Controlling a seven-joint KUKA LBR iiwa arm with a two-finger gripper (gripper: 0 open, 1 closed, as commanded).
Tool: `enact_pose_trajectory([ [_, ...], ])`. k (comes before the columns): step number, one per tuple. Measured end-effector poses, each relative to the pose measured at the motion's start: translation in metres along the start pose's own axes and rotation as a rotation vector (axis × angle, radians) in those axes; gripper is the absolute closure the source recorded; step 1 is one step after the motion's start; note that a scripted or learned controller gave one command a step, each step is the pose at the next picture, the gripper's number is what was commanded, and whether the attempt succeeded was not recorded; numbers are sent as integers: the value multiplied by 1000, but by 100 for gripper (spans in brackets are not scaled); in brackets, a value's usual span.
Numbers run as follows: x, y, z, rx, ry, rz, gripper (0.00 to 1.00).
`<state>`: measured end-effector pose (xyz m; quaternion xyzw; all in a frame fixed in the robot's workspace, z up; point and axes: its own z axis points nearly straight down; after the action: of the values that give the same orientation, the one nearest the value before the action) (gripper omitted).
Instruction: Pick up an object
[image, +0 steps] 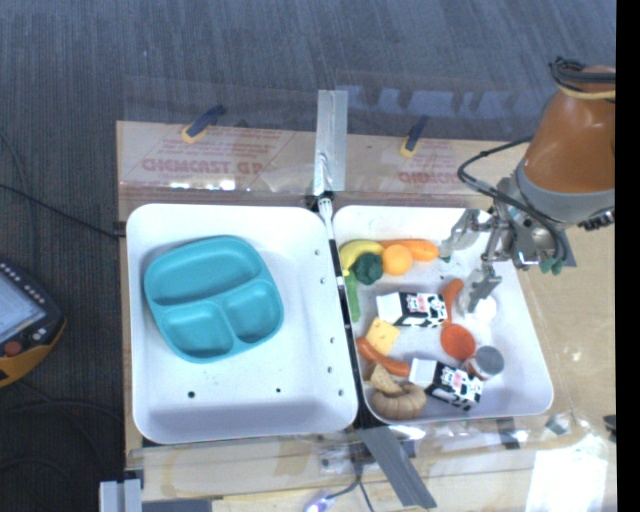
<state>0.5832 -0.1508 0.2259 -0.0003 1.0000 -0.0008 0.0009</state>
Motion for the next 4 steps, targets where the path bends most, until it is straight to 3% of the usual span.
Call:
enact_pose_trajectory([
  [1, 7, -13, 132, 1, -1, -42, 0],
  [2, 15, 8, 134, 4, -15, 95, 0],
  [3, -58, 44, 135, 4, -12, 106, 0],
  [4, 41, 5, 135, 2, -11, 227, 0],
])
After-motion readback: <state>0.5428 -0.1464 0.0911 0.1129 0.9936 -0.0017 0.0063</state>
